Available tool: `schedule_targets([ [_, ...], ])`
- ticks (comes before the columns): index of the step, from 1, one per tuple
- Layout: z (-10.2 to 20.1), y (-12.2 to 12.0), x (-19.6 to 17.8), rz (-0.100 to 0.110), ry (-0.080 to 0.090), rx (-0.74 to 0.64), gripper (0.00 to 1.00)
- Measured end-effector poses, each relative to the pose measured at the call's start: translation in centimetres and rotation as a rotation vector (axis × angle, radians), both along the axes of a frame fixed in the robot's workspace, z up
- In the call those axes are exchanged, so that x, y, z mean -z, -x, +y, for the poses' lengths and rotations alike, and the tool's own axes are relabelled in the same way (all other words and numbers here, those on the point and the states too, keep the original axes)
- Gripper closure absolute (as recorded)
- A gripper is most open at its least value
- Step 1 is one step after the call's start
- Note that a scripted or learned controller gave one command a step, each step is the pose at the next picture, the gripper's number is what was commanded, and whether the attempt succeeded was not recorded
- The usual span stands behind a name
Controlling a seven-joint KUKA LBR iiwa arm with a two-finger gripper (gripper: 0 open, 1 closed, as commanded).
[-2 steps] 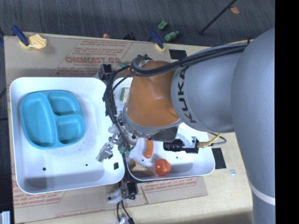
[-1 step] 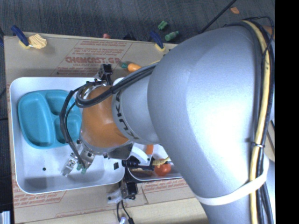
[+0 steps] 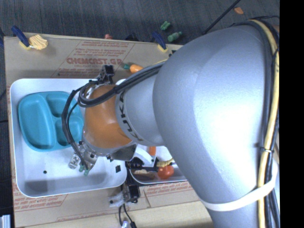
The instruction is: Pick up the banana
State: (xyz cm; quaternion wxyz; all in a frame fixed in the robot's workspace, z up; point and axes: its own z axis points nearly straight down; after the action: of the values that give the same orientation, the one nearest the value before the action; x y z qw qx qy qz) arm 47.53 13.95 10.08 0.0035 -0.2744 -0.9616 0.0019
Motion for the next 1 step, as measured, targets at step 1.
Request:
schedule_targets([
  [1,6.01,-0.04,-2.74,-0.005,-0.001,-0.027,1.0],
])
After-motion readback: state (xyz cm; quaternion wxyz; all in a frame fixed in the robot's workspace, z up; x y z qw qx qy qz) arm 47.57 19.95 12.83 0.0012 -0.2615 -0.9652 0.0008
